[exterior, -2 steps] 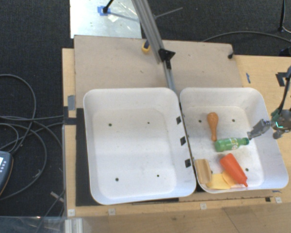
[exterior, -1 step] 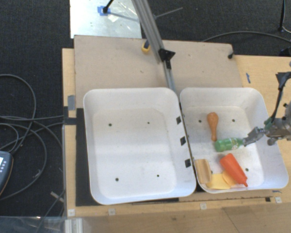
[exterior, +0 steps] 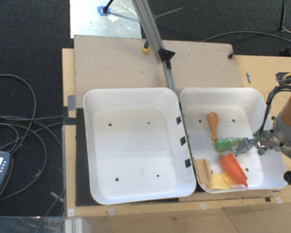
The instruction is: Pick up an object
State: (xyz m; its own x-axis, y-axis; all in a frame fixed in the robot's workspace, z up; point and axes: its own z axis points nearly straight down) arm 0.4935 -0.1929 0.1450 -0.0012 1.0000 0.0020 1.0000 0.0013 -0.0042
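Camera view looked down at a slant on a worktop bearing two shallow white bins side by side. The left bin sat at about nine o'clock from the right bin, their rims touching along the middle. The arm came in from three o'clock, and its end effector sat low over the right bin, at the three o'clock end of a green object lying on its side. The tips were at or touching that green object, but how far apart they stood could not be told, nor whether anything was gripped.

At twelve o'clock from the green object lay a small wooden peg-like piece, a little apart from it. Just beside the green object at six o'clock lay an orange cone-shaped object, its narrow end pointing toward five o'clock. At the bin's seven o'clock corner lay a tan block and a pale yellow piece, touching each other, the yellow one just beside the orange cone.
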